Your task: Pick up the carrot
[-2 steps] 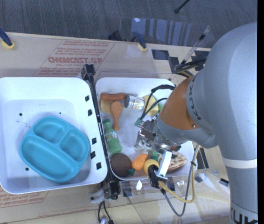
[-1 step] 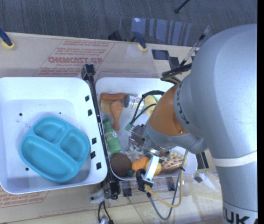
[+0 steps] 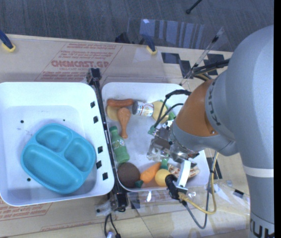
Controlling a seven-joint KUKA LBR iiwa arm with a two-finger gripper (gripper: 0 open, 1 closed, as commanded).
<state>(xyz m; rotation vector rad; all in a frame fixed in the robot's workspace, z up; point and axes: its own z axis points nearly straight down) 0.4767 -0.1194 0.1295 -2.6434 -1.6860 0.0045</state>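
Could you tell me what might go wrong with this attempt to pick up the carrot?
The carrot lies wedged between a brown round item and a yellow item, so the gripper could close on a neighbour or knock it away. The green bottle nearby might also get bumped.

Bench (image 3: pixel 56 58) (two white bins (image 3: pixel 1 133))

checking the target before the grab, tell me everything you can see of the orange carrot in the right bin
The small orange toy carrot, of smooth plastic by its look, lies tilted near the front edge of the right white bin. A green stub shows at its lower left end, against the round dark brown ball. A yellow piece sits at its right. The gripper hangs just above it and hides its upper end.
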